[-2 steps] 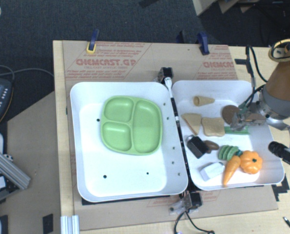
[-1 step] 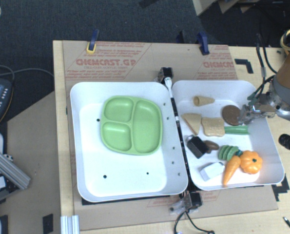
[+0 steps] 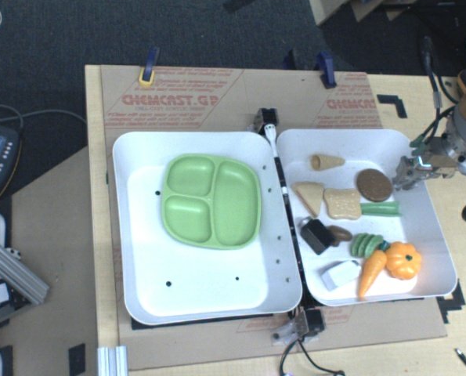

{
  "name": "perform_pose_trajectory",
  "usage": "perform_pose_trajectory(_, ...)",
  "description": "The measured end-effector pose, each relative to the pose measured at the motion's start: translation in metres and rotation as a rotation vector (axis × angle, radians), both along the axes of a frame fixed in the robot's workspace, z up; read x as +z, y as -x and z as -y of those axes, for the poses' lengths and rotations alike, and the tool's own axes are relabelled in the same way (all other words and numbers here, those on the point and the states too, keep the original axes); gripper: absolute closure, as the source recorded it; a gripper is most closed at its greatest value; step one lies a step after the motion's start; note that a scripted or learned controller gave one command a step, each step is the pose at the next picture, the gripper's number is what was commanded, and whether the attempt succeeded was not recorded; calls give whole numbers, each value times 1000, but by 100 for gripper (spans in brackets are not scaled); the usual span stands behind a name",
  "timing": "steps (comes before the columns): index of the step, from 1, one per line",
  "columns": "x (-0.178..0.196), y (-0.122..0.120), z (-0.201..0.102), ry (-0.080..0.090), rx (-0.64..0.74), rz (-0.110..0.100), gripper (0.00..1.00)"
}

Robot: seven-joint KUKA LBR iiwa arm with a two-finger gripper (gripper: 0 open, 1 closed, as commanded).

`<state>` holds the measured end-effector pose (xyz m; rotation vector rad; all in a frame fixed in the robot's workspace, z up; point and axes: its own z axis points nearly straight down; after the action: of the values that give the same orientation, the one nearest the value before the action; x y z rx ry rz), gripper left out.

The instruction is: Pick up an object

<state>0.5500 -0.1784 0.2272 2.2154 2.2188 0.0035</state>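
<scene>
A: Where do we stand? Our gripper (image 3: 409,171) sits at the right edge of the frame, over the upper right rim of the right bin (image 3: 444,249), and we cannot tell what state it is in.

B: Nothing shows in its hold, so we judge the pick not yet made. The nearest candidate is the brown disc (image 3: 373,185), just left of the gripper, touching the toast slice (image 3: 342,204) and the green stick (image 3: 380,207).

A: That crowding worries us. We could clip a neighbour.

B: Then we should come straight down on the disc and square to it. Or we choose the cone (image 3: 326,161), lying apart near the top of the bin.

A: And the carrot (image 3: 371,272) and orange pumpkin (image 3: 403,260) at the lower right?

B: They touch; we'd leave them. The green plate (image 3: 213,200) in the left bin (image 3: 139,288) is too broad for us.
</scene>
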Motion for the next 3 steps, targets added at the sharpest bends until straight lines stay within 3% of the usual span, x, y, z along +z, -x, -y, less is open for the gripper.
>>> perform_pose_trajectory(2,-9,-6,-102,-6,5,-8,100)
perform_pose_trajectory(3,6,1,-159,-6,6,-5,100)
